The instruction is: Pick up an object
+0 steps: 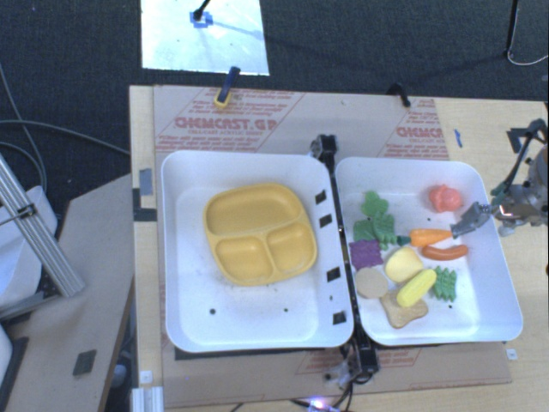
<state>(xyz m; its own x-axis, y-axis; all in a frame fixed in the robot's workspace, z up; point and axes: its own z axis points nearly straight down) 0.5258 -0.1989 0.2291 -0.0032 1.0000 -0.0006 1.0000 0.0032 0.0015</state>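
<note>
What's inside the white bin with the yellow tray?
The left bin holds one thing, a yellow tray with three sections, all bare. The bin floor under the tray is covered, so anything beneath it can't be seen.

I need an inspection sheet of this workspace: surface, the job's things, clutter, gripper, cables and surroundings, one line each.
Surface: wooden bench with printed cardboard under two white bins side by side, left bin and right bin.
Job's things: toy foods lie clustered in the right bin, among them a pink piece, carrot, yellow banana, purple piece and green pieces.
Clutter: yellow divided plate in the left bin.
Gripper: gripper over the right bin's right side, near the carrot; nothing seen between its fingers.
Cables: dark cables on the floor at left.
Surroundings: dark carpet; pale sheet beyond the bench.
</note>
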